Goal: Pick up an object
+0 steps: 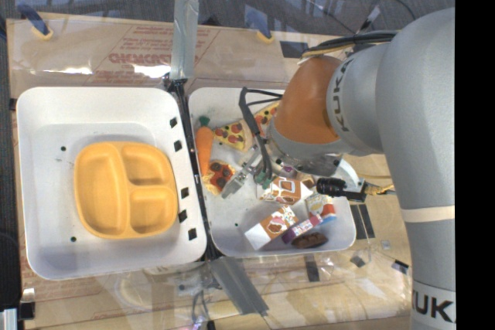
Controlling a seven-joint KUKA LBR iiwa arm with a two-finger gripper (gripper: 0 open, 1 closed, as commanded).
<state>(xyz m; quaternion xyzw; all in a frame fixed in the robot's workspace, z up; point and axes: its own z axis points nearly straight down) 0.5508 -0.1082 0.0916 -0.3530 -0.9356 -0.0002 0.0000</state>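
My gripper [246, 174] is low in the right bin [232, 245], under the arm's orange band [305, 104]. It hangs over several toy food pieces. Just to its left lies a pizza slice [217, 175], and another pizza slice [230, 135] lies further back. An orange carrot [203, 149] rests along the bin's left wall. Small printed cartons [283, 189] sit just right of the gripper. I see nothing lifted off the bin floor.
The left bin [46, 127] holds a yellow divided plate [124, 188]. At the right bin's front lie a box [269, 228], a purple piece [305, 226] and a brown disc [311, 240]. The arm's grey body [418, 127] covers the bin's right side.
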